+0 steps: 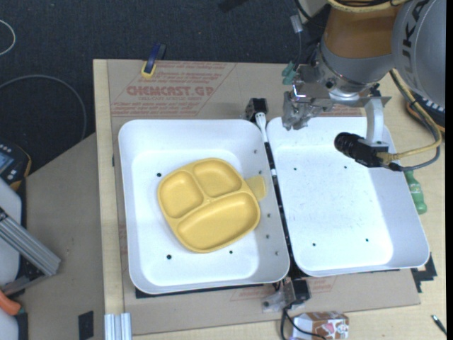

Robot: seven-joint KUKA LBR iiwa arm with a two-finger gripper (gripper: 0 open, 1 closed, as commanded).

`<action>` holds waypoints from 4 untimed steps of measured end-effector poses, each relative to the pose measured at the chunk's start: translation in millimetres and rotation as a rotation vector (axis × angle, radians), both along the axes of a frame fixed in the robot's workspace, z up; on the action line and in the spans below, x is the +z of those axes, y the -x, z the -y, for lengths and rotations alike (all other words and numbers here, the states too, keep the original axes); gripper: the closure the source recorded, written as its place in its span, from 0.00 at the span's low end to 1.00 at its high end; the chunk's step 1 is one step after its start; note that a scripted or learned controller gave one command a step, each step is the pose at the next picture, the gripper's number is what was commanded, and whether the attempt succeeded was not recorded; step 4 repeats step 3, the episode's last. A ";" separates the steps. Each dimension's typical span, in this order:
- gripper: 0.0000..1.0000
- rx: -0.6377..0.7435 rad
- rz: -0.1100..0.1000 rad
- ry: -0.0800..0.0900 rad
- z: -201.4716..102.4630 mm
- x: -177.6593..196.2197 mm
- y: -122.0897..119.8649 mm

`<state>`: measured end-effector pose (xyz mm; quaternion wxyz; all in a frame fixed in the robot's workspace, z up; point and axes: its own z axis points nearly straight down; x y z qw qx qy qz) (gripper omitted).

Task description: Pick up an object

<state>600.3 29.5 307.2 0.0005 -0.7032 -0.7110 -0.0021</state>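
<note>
The gripper (296, 113) hangs over the far-left corner of the right bin (354, 218), holding nothing; whether its jaws are apart or together I cannot tell. The only pickable thing — a yellow divided plate (209, 204) — lies flat in the left bin (141, 190), well apart from the jaws, across the bins' shared rim, so I judge the grasp not yet set up
</note>
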 end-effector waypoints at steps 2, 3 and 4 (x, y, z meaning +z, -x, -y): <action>1.00 -0.006 0.012 -0.001 -7.3 50.2 121.7; 1.00 -0.003 0.007 0.000 -64.9 112.4 120.3; 1.00 -0.003 0.007 0.000 -64.9 112.4 120.3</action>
